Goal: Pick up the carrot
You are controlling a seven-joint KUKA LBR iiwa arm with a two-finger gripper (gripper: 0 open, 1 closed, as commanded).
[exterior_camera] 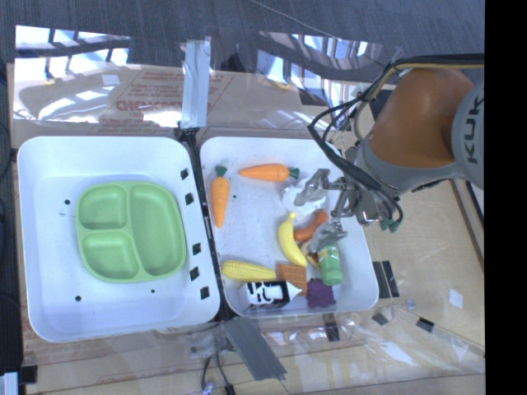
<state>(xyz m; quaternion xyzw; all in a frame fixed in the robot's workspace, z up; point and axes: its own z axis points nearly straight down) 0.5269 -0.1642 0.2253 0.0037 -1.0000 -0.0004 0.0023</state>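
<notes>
Gripper (324, 213) down over rt bin (247, 148), rt side, fingers spread apart, nothing clamped between. Upper finger near a white lump (294, 194), lower finger (328, 234) just above green bottle (330, 265).

Carrots, 3 counted. Carrot A (265, 172) lying sideways near bin's top, left of gripper, apart from it. Carrot B (220, 199) lengthwise along bin's left wall, green tuft up, well apart from gripper. Carrot C (310, 226) small, partly hidden under fingers, just beside banana (287, 239); touching gripper or not, can't tell.

Other counts: 1 banana, 1 corn cob (245, 270), 1 green bottle, 1 purple piece (320, 294), 1 orange-brown block (291, 275), 1 black-and-white box (270, 291), 2 bins, 1 tray.

Left bin (37, 220) w/ green divided tray (132, 230), three compartments, rounded corners, matte plastic look.

Materials/shapes: carrots smooth, tapered, glossy orange w/ green tops, toy-plastic look. Banana curved, yellow, smooth. Corn bumpy, yellow, oblong. Purple piece knobbly, cluster-like. Bins shallow, white, rounded rims, small dark holes in floor. Black clips down seam between bins. Cardboard sheet (156, 97) w/ red print behind bins, grey tape strip (194, 85) across it. Arm (416, 130) w/ orange band, grey body, black cables looping at wrist.
</notes>
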